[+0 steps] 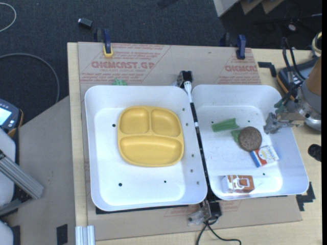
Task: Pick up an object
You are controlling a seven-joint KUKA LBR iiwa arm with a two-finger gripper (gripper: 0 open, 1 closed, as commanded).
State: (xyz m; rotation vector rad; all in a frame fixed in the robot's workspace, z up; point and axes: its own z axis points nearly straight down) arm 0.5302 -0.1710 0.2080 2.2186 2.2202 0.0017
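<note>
Claw (274,122) above right bin (286,97)

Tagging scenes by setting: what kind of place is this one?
Probably a robotics lab's pick-and-place test bench, not a home or kitchen. Two white bins sit on a board clamped to the bench, loose cables run over dark carpet, and the arm's tool reaches in over the right bin.

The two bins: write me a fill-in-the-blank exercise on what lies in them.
The yellow tray with three compartments lies in the ____ bin.
The green block lies in the ____ bin.
The brown round object sits between the green block and the ____ edge of the right bin.

Missing words: left; right; right
</note>
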